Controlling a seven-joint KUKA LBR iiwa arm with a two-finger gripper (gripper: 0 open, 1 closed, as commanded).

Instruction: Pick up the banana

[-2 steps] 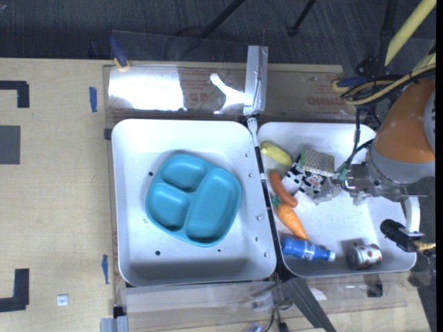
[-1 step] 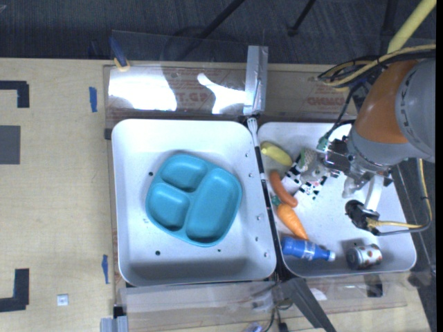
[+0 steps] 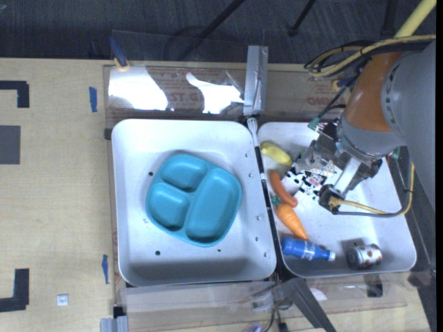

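Bottle [image 3: 306, 250] and can [image 3: 364, 254] lie low; gripper [image 3: 309, 173], grip state unreadable, should drop squarely onto banana [image 3: 275, 153] at ten o'clock.

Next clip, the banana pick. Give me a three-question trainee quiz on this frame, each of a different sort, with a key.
1. True or false: the banana lies in the left bin.
2. Which thing lies nearest the banana? A) can B) blue bottle C) carrot
3. Fill in: the blue divided plate sits in the ____ bin.

Key
1. False: it lies at the top left corner of the right bin, with the gripper to its right.
2. C. Two carrots lie just below it; the bottle and can rest along the bin's near edge.
3. Left.
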